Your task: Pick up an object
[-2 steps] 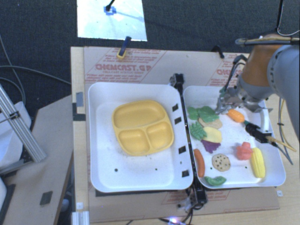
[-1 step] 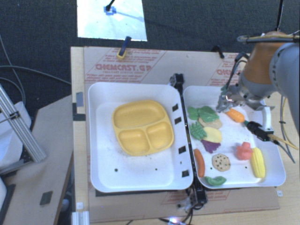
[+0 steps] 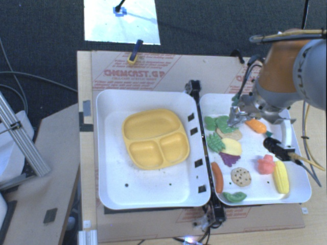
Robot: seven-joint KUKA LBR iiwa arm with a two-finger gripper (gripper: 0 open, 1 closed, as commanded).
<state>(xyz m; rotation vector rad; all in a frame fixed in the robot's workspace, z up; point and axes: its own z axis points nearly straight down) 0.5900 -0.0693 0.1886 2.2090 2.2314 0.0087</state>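
On the surface (image 3: 153,68) sat two shallow white bins side by side. Left bin (image 3: 110,152) carried one yellow plastic tray (image 3: 155,138) with three compartments, smooth and round-cornered. Right bin (image 3: 299,185) held a scatter of toy foods: one yellow corn cob (image 3: 280,176), one orange sausage-shaped piece (image 3: 217,176), one orange carrot (image 3: 255,126), one pink lumpy piece (image 3: 265,164), one round speckled cookie (image 3: 240,176), one purple grape bunch (image 3: 230,159), one pale yellow piece (image 3: 231,147) and several green leafy pieces (image 3: 217,122). The grey arm's gripper (image 3: 236,117) hung over the green pieces at that bin's back; whether its fingers were released or clenched could not be told.
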